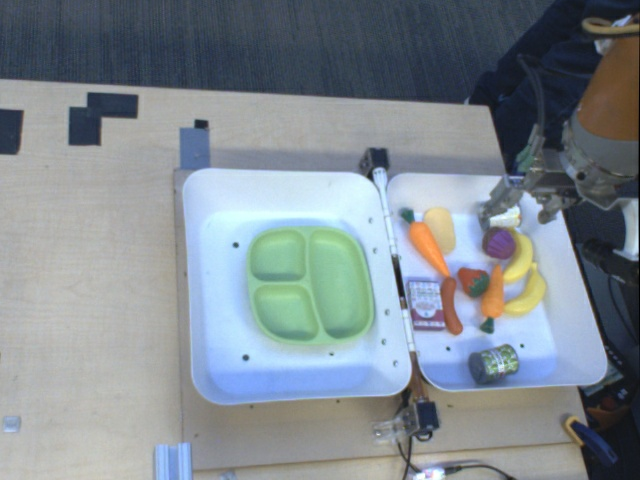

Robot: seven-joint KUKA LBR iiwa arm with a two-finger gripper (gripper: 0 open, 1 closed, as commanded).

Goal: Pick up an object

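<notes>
Tool (512, 211) first: it hangs over the far part of the right bin (575, 358), around two o'clock from the middle of the view, and whether it is spread or closed I cannot tell from this angle. Nothing is visibly caught in it; a purple round toy (499, 243) sits just below it, toward six o'clock.

Going from the near edge of the surface (90, 318) outward, the right bin carries a dark green can (495, 363) lying on its side at its five o'clock corner. Farther in lie a small red-and-white packet (425, 304) and a red-brown sausage-shaped toy (452, 306) side by side, with an orange stick-shaped toy (494, 296) and two yellow bananas (524, 276) at their three o'clock. Beyond those, a carrot (428, 247) lies at a slant, touching a pale yellow piece (440, 228) at its one o'clock.

At nine o'clock from all of this, the left bin (215, 298) holds a light green divided plate (310, 284) with three compartments, sitting roughly in its middle.

Farthest off, dark square marks (100, 116) sit on the surface at eleven o'clock.
</notes>
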